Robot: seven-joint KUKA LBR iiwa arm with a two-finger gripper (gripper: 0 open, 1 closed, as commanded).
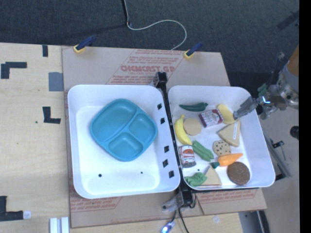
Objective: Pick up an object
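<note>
The right bin holds several toy foods: a green pepper, a banana, a yellow lemon, a red and white packet, a cheese wedge, a cookie, a carrot, a brown patty and a small can. My gripper reaches in from the right over the bin's upper right part. Its tip is just right of the lemon and above the cheese wedge. I see nothing held in it.
The left bin holds a blue divided plate. A black divider with clips runs between the bins. A green pickle, a leafy piece and a bread slice lie near the right bin's front.
</note>
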